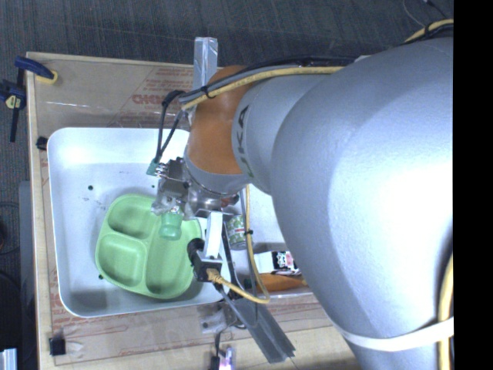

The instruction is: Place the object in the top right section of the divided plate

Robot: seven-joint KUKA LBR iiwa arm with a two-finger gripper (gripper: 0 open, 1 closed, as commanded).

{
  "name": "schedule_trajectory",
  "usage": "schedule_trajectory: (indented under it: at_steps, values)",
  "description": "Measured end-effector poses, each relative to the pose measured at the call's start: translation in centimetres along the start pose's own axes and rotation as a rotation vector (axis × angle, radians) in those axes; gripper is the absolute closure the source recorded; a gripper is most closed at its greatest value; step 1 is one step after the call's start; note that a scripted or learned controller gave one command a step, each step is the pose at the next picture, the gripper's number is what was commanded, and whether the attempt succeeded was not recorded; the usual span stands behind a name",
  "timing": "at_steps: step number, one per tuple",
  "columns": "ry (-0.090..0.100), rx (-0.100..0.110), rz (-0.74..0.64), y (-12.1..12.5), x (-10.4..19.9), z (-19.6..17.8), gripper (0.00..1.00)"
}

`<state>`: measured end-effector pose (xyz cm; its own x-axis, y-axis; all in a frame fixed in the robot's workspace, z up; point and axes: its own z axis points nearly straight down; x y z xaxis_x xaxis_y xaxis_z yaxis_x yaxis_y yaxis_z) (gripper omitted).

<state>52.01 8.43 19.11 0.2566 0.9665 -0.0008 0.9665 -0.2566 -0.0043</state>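
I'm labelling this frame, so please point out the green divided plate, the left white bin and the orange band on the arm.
green divided plate (123,257): camera view, floor of its large left section
left white bin (77,176): camera view, bare floor
orange band (212,141): camera view, middle of band

Single fixed overhead camera, angled down on the bench, near enough that the grey arm (362,199) entering from 3 o'clock covers much, the left bin (69,160) toward 9 o'clock.
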Motion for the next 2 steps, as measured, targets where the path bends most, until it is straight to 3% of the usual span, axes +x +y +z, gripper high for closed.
schedule_trajectory:
  at_steps: [1,2]
  values:
    - [-0.001,0.005,0.291,-2.8,-1.9,-0.9,1.0]
    - [-0.002,0.003,0.363,-5.5,6.1,-3.1,1.0]
